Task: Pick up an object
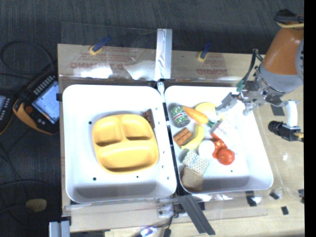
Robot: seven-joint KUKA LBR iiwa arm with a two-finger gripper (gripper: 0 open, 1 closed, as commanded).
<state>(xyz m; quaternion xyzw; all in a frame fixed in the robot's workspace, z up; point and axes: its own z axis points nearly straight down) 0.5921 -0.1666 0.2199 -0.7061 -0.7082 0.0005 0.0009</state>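
**Surface with two bins, arm at right**

The surface [232,65] carries two white bins on dark carpet [148,9]. The left bin [79,181] holds a yellow tray [126,142]; the right bin [256,167] holds the clustered objects [202,132]. The tool [228,102] hovers over the right bin's far edge, whether spread or pressed together cannot be told. A handheld controller [42,102] lies left.

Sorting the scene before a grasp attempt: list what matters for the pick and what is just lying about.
For the pick: gripper, carrot, banana, tomato, right bin.

Lying about: yellow tray, left bin, handheld controller, blue clips.
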